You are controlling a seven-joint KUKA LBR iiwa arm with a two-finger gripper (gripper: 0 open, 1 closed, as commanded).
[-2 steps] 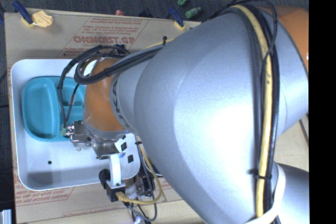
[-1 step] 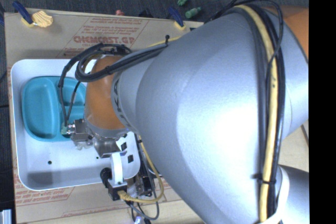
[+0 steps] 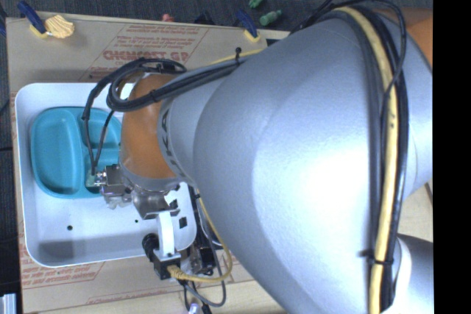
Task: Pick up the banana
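Observation:
My grey arm (image 3: 309,158) reaches in from the right and covers the right bin and the right part of the left bin. Its orange band (image 3: 143,136) sits over the left white bin (image 3: 29,232). The gripper (image 3: 110,186) hangs low at the bin's middle, right beside the near right edge of a blue rounded dish (image 3: 62,151). The wrist hides what lies under and behind the gripper.
The blue dish fills the upper left of the left bin, with bare white floor (image 3: 81,239) in front of it. Brown cardboard (image 3: 147,44) lies under the bins. A yellow and blue clamp (image 3: 48,24) sits at the far left corner.

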